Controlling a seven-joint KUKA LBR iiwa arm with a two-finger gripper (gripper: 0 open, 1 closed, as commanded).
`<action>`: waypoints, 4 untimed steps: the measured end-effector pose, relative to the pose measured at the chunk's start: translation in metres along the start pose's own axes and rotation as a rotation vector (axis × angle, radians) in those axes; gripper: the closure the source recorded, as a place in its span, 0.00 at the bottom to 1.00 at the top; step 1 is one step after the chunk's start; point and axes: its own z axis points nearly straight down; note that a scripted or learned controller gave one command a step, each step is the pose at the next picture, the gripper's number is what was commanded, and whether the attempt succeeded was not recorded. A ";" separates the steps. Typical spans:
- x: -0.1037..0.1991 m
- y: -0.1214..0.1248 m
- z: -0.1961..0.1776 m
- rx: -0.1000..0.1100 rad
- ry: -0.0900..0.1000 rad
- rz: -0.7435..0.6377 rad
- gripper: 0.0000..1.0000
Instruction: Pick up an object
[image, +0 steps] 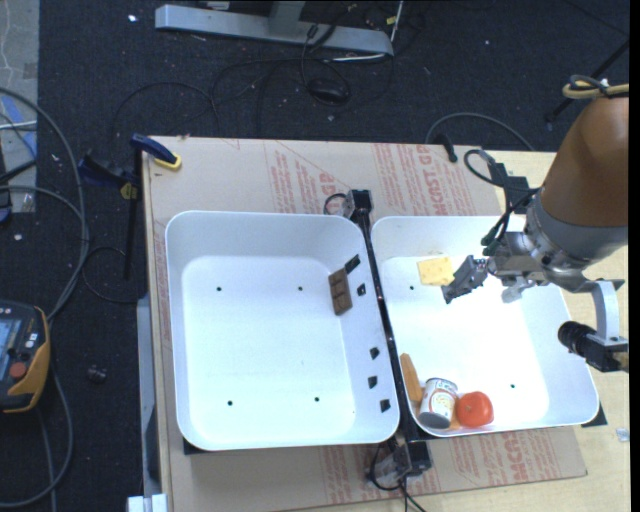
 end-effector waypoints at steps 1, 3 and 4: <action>0.000 0.001 -0.002 -0.005 0.000 0.000 0.00; -0.014 0.012 0.104 0.000 0.000 0.000 0.00; -0.012 0.001 0.159 0.001 0.001 0.000 0.00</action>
